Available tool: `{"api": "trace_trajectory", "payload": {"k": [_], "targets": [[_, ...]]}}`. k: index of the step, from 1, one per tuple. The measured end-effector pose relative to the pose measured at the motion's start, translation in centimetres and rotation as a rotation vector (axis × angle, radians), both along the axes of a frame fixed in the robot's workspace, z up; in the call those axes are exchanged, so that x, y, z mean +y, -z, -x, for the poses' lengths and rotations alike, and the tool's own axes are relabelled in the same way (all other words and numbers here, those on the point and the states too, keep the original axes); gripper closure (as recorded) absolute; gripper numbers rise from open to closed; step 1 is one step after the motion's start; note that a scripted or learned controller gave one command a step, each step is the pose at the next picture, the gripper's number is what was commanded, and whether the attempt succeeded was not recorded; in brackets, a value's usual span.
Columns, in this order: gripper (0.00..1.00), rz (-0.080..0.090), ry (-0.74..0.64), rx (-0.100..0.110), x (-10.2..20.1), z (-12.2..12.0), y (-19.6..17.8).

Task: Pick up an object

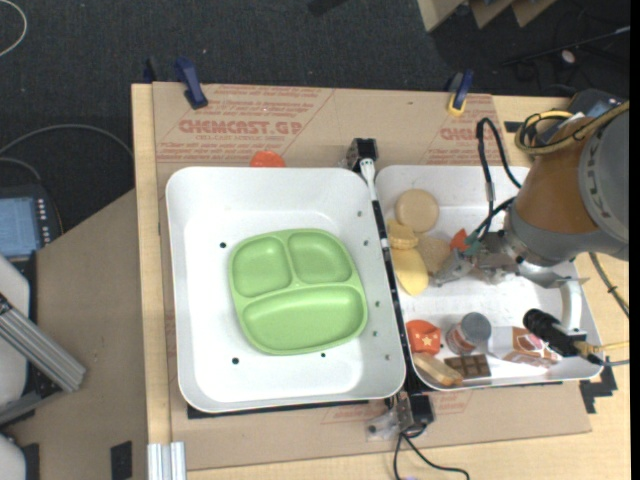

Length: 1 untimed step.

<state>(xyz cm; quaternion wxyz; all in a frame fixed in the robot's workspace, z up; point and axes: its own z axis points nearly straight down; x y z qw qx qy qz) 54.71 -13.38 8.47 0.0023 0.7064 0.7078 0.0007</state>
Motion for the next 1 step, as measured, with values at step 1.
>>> {"api": "trace_trajectory", "payload": {"k": [1], "targets": [[0.00, 0.001, -0.006, -0.002, -0.27, -12.45, -0.20]]}}
